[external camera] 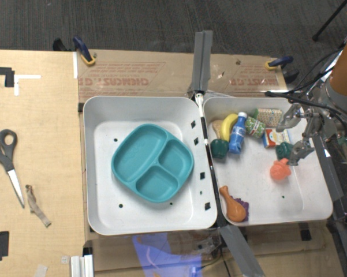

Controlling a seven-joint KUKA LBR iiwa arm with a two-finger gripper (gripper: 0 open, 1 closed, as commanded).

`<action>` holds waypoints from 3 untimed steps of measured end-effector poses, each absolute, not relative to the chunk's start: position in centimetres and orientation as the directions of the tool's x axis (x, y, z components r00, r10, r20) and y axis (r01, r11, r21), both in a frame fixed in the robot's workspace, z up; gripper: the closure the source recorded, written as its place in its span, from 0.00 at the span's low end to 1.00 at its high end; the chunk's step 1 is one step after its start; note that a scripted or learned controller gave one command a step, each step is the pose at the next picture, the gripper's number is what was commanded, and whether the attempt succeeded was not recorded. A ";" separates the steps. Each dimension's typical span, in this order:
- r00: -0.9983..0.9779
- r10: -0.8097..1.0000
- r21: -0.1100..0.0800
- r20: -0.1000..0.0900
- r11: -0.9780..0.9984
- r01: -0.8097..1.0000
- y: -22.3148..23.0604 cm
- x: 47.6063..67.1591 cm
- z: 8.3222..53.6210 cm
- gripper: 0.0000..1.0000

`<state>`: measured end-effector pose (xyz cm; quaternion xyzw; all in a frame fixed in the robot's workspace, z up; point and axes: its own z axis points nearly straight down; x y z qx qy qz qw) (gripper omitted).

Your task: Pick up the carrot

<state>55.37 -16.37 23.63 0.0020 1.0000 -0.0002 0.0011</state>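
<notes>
In the right white bin (312, 203), the gripper (293, 136) hangs spread and empty above the orange carrot (280, 171).

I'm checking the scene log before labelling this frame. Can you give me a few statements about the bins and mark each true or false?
1. The teal divided plate lies in the left bin. True.
2. The blue bottle sits on the plate. False: it is in the right bin.
3. The scissors lie inside a bin. False: they lie on the bench, left of both bins.
4. The gripper is over the right bin. True.
</notes>
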 end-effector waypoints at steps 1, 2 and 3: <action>-1.000 0.002 -0.002 -0.006 1.000 0.002 -16.3 55.5 24.6 1.00; -0.991 0.131 -0.001 -0.005 0.991 0.131 -21.8 52.3 29.5 1.00; -0.977 -0.212 0.000 -0.002 0.977 -0.212 -22.2 47.9 26.2 1.00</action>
